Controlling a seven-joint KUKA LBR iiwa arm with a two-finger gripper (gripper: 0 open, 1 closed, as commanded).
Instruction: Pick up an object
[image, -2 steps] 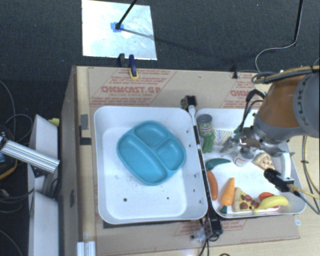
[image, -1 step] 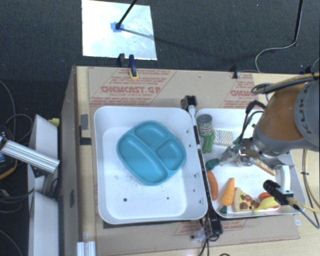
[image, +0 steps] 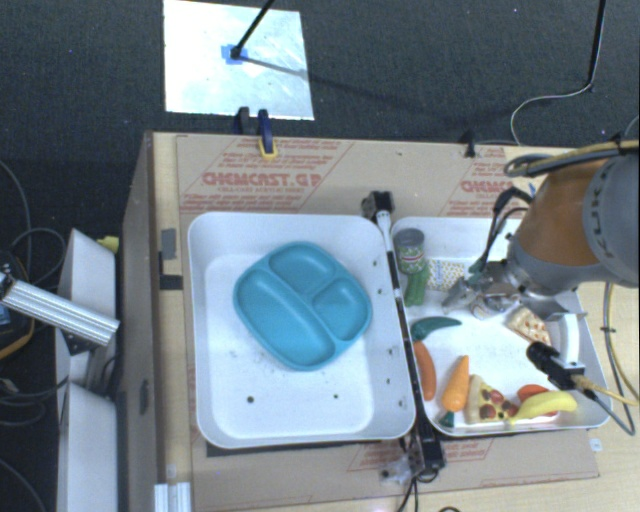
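1. The gripper (image: 478, 292) hangs low in the right bin (image: 590, 425); can't tell if it's open or closed.
2. Nearest pick looks like the teal pepper (image: 433, 326), just toward the bin's front-left, lying crosswise.

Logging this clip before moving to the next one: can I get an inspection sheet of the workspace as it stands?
Surface: bench with left bin and right bin side by side.
Job's things: right bin holds can, teal pepper, two carrots, pizza slice, banana.
Clutter: blue divided plate in left bin.
Grippers: pincer low over right bin; finger state unclear.
Cables: white cable upper right; dark ones far left.
Surroundings: dark floor, shiny sheet at top.
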